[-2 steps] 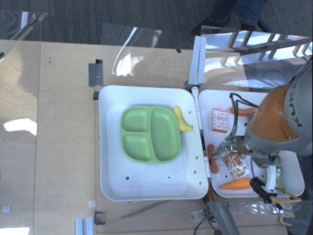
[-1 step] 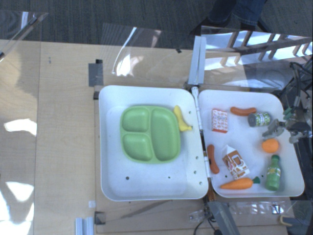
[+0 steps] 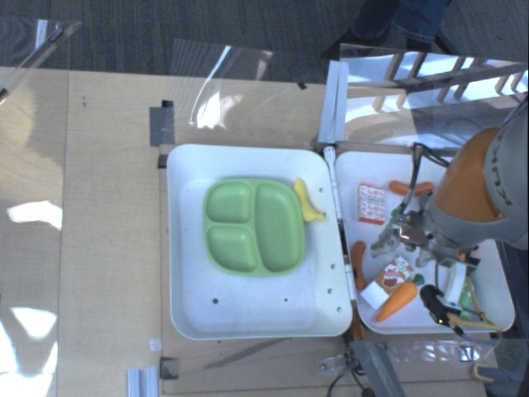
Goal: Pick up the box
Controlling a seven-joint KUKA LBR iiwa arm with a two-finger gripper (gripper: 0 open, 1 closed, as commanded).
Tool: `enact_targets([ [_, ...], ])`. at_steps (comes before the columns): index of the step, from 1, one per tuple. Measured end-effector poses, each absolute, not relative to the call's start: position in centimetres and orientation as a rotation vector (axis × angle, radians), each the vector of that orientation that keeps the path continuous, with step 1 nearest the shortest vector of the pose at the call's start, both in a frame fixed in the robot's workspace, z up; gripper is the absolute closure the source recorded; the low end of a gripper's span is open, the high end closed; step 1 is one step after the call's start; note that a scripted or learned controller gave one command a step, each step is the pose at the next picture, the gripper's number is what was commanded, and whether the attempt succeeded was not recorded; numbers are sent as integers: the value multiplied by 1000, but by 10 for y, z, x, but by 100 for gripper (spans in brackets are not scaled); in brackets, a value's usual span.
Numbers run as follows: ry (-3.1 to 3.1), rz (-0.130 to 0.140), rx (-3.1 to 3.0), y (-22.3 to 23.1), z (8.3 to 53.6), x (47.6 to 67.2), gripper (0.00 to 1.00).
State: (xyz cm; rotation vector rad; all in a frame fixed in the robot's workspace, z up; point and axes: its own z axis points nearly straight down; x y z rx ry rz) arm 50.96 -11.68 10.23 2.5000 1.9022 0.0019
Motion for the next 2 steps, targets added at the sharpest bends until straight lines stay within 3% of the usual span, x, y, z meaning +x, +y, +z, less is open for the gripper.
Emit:
enact_targets([
  [1,2063,18,2334,-95,92,494,0],
  [2,2107,5,2322,-181,143,489,0],
])
